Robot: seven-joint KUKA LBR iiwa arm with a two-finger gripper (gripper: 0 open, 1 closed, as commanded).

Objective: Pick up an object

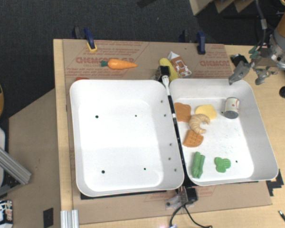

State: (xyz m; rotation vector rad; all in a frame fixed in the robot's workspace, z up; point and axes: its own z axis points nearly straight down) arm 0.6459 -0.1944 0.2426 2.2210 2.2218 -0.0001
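Observation:
The right bin (256, 141) holds several toy foods: a brown toast slice (182, 111), a yellow piece (206, 111), a croissant (198, 122), an orange waffle (193, 138), a green pickle (198, 165), a small green leafy piece (222, 164) and a silver can (231, 107) lying on its side. My gripper (248, 77) hangs over the bin's far right corner, open, with nothing between its fingers. It is up and to the right of the can, apart from it.
The left bin (118, 132) lies beside the right one. Behind the bins on the cardboard lie a carrot (119, 64), a banana (165, 64) and a small box (180, 66). Blue clamps (90, 39) hold the board's far edge.

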